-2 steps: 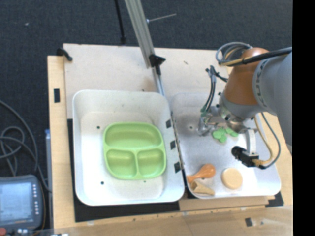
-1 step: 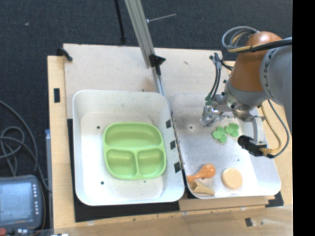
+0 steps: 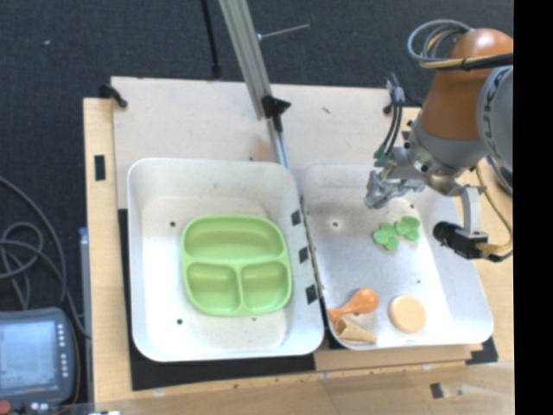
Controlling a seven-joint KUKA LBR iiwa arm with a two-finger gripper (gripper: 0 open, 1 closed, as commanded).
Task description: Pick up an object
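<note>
The hand (image 3: 381, 191) hangs over the upper part of the right bin (image 3: 449, 318); whether it is wide or narrow I cannot tell. Just below and right of it lies a green leafy piece (image 3: 396, 233), with an orange spoon-like piece (image 3: 356, 303), a cone (image 3: 355, 328) and a tan disc (image 3: 407, 313) along the bin's lower edge. The left bin (image 3: 155, 232) holds a green divided tray (image 3: 235, 263).

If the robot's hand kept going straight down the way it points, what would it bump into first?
Probably the bare floor of the right bin. The hand points down just up-left of the green toy, so it looks likely to miss it, though depth is hard to judge.
</note>
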